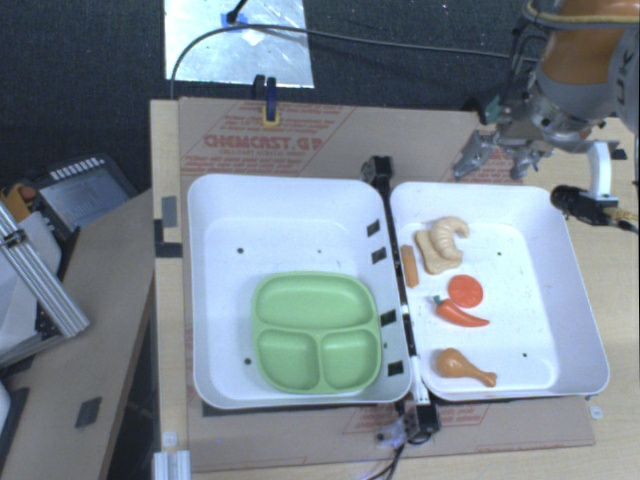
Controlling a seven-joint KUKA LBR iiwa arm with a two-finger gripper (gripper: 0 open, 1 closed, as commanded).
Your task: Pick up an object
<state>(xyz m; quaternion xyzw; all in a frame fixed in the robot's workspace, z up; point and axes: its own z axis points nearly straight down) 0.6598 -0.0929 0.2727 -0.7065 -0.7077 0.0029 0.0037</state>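
**Gripper Poised Above Right Bin, Nothing Taken**

Left bin [215, 218]: holds a green divided plate [315, 330], three compartments, lying flat. Right bin [575, 298]: toy foods grouped near its left side, namely an orange stick [408, 265] by the divider, a tan croissant [442, 242], a red disc [465, 290] touching a red chilli pepper [462, 313], and a drumstick [464, 367] nearest the front. The gripper [502, 157] hangs over the bin's far rim, fingers spread, grasping nothing. Recommendation: descend on the croissant or drumstick, each standing apart from neighbours, closing across the narrow axis.

camera view: fixed overhead | slanted down | both white bins [290, 193] in frame
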